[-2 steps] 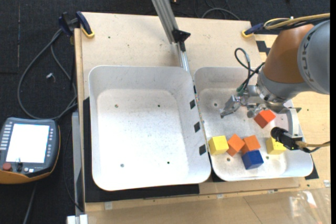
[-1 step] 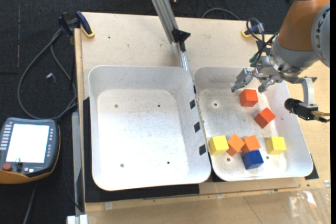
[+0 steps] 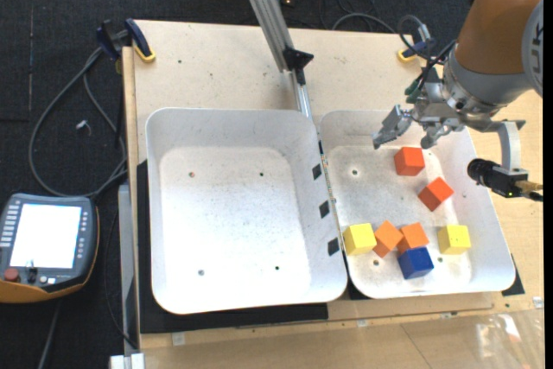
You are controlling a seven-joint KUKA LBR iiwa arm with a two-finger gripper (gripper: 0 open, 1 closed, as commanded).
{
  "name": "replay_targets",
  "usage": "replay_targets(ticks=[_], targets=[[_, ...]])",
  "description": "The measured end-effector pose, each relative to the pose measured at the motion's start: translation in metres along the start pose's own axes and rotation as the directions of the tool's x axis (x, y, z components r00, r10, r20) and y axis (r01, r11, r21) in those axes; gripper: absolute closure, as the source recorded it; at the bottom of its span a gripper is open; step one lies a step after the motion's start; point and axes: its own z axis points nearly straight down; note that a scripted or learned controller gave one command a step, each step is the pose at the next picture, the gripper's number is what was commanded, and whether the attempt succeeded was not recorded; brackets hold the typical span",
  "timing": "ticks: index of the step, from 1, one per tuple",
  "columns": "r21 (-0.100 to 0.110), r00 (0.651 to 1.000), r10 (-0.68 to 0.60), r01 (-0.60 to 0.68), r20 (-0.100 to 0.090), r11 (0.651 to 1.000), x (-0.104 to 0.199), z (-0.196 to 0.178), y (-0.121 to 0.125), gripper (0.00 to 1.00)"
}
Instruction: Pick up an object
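Across the bench (image 3: pixel 216 65) in front of you sit two shallow white bins side by side: the left bin (image 3: pixel 229 203) and the right bin (image 3: pixel 484 255), which carries every block you could go for. Over the right bin's far edge you have the arm (image 3: pixel 501 22), grey with its orange band, coming in from the right. Off the bench at lower left you can see the teach pendant (image 3: pixel 45 246) lying on the dark floor, and a slanted metal rail (image 3: pixel 263 0) runs down to the seam between the bins.

Your gripper (image 3: pixel 408 128) hangs just above the far part of the right bin with its two fingers spread wide and nothing between them. Just beside it, a little nearer to you, sits an orange block (image 3: pixel 409 160), apart from the fingers. A second orange block (image 3: pixel 435 193) lies tilted, nearer the bin's right side. Along the near edge you find a cluster: a yellow block (image 3: pixel 359 238), two orange blocks touching one another (image 3: pixel 388 237) (image 3: pixel 415 234), and a blue block (image 3: pixel 416 262) pressed against them from the front. Another yellow block (image 3: pixel 454 238) sits just to the right of that cluster.
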Motion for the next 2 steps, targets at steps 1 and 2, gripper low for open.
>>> replay_targets(ticks=[1, 2], targets=[[0.0, 1.0, 0.016, -0.016, 0.007, 1.0, -0.078, -0.07, -0.069, 0.0], [0.012, 1.0, 0.004, -0.004, -0.001, 1.0, -0.048, -0.013, -0.078, 0.0]])
